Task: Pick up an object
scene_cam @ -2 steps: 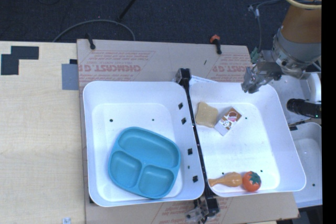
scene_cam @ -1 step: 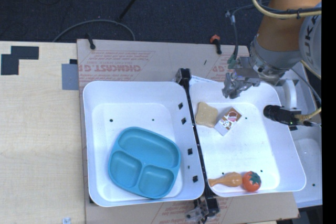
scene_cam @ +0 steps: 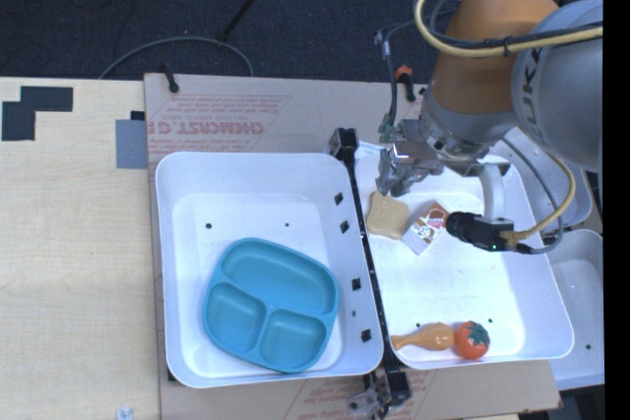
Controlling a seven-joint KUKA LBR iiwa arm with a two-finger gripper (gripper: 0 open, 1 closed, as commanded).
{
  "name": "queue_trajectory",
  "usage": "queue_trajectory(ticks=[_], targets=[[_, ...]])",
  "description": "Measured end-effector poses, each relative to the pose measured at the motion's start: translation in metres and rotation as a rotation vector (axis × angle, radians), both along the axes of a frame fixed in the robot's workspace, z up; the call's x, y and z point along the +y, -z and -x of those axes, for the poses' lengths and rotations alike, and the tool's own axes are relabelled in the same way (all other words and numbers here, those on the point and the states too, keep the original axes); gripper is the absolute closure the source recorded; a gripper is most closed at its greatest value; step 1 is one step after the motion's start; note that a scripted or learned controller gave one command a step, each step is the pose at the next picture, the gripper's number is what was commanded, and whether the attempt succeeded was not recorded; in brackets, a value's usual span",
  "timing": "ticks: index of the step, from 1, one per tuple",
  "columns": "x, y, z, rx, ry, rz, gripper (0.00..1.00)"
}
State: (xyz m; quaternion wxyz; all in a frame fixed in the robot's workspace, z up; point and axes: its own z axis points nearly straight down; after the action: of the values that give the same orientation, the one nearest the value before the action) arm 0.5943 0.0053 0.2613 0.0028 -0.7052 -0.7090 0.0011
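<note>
**My pincer over the tan block in the right bin**

The tan block [scene_cam: 387, 216], a pale wedge like a slice of bread, lies in the right bin [scene_cam: 532, 310], at its upper left, close to the wall it shares with the other bin. My pincer [scene_cam: 397, 177] hangs just over the block's far edge. From this slant I cannot tell whether it touches the block, nor whether it is wide or narrow. Nothing shows gripped in it.

Just beside the block, on the side nearer my arm, lies a small printed box [scene_cam: 429, 225], tilted, with red and dark marks on its white face. The two look close enough to touch, though I cannot be sure.

Well apart from them, by the bin's near wall, a toy drumstick [scene_cam: 425, 339] lies flat with a toy tomato [scene_cam: 472, 339] against its thick end.

The left bin [scene_cam: 187, 211] holds a blue plate [scene_cam: 269, 303] with three compartments, lying towards the near wall.

Both bins stand on a cardboard sheet [scene_cam: 217, 113] on the pale wooden bench [scene_cam: 69, 241]. My arm [scene_cam: 487, 25] reaches in from the right, its orange band above the wrist
</note>
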Motion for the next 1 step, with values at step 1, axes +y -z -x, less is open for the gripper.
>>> queue_trajectory(ticks=[1], targets=[[0.0564, -0.0013, 0.0053, -0.001, 0.0, 0.0, 1.0]])
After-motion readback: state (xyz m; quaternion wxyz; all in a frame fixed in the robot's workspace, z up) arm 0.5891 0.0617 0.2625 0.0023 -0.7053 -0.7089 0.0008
